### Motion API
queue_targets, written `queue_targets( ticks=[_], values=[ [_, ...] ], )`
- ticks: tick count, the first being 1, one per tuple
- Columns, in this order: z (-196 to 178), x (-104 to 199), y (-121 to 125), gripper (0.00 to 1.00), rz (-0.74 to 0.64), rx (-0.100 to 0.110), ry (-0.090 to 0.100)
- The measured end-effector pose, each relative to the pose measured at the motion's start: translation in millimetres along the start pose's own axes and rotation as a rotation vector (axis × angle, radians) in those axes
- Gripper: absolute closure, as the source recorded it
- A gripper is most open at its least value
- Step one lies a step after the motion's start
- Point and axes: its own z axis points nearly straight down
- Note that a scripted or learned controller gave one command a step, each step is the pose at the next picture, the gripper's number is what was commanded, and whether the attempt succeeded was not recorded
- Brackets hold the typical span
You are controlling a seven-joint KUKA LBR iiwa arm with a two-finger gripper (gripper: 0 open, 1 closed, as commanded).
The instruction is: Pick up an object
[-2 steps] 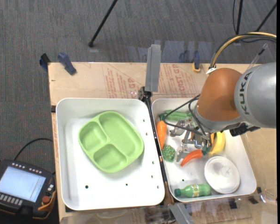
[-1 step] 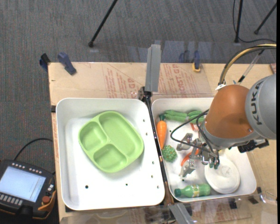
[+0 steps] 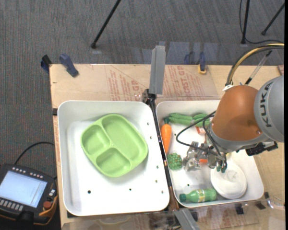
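Arm (image 3: 240, 116): grey w/ orange band, comes in from the right, over the right bin (image 3: 257, 178).
Gripper (image 3: 204, 159): low in the middle of the right bin, metal bits pointing left. Open or shut? Can't tell.
Carrot (image 3: 166, 137): orange, long, green top, by the right bin's left wall.
Broccoli (image 3: 174, 161): small, green, bumpy, just below the carrot, just left of the gripper.
Green beans (image 3: 185, 118): long, green, near the right bin's back wall.
Bottle (image 3: 198, 195): green, lying flat, yellow cap, along the front wall.
White bowl (image 3: 229, 181): round, front right corner, close to the gripper.
Left bin (image 3: 74, 114): has a light green plate (image 3: 114, 144) w/ 3 parts, about the middle.
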Motion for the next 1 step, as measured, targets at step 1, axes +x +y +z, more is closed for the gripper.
queue_targets(
  ticks=[1],
  values=[
    [7.5,-23.3,9.3,1.0,0.314,0.0,-0.005]
  ],
)
